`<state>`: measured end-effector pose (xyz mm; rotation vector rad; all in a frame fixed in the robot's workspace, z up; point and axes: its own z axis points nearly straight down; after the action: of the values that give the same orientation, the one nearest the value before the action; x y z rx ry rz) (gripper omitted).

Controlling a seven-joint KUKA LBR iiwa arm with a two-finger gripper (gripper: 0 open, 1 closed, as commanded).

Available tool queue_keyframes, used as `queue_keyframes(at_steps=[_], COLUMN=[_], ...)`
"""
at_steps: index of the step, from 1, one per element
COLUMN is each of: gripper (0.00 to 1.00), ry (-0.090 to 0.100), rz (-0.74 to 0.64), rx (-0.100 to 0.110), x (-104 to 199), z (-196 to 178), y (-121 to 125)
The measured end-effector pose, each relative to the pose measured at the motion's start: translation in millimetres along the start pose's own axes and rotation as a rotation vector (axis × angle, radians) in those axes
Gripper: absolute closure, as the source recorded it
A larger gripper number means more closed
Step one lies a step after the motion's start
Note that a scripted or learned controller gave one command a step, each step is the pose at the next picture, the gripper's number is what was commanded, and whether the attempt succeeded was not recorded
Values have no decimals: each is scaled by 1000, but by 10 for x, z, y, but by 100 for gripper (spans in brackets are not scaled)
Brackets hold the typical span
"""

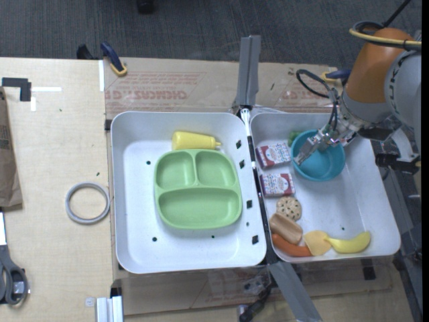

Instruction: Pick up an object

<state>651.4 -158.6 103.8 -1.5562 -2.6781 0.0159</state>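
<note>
Blue bowl (323,165), end effector (310,149) inside

The claw (315,146) is blurred, so its fingers cannot be made out. Part of the blue bowl (323,166) is hidden by it. Scissors (12,280) are cut off at the left edge.

Arm over the right bin, gripper at the blue bowl

The gripper (314,146) sits over the blue bowl (322,164) at 12 o'clock in the right bin (375,200); at the bowl's 9 o'clock are two red-and-white cartons (274,155), and toward 6 o'clock a cookie (289,208), hot dog (287,231) and banana (349,243). The left bin (127,200) holds a green divided plate (198,190) with a yellow bottle (194,140) at its 12 o'clock.
</note>
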Motion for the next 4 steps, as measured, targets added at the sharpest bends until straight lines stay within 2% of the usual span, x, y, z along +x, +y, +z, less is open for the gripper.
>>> queue_keyframes(at_steps=[1,2,3,4], gripper=[0,0,0,0], ry=[-18,-46,-43,-45], rz=[160,160,142,53], rx=[-10,-53,-52,-53], x=[135,757,381,178], z=[2,17,2,5], y=[120,-196,-90,-313])
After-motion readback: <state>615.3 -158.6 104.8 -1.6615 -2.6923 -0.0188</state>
